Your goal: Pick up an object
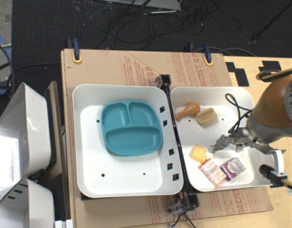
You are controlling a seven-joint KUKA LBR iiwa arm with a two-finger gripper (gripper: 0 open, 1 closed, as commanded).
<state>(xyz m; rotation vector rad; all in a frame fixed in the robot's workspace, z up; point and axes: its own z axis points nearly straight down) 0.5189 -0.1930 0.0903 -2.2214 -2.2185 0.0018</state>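
One cheese wedge beside pincer

A teal divided plate lay in the left white bin — both bins sat on a brown board with clamps.

Smooth teal plastic tray, glossy white plastic bins, matt brown cardboard bench.

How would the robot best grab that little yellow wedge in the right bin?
Probably straight down from above, fingers closing across the yellow wedge's two flat slanted sides. It lies flat on the right bin's floor, with the red-and-white packet close below it, so the upper side looks freer.
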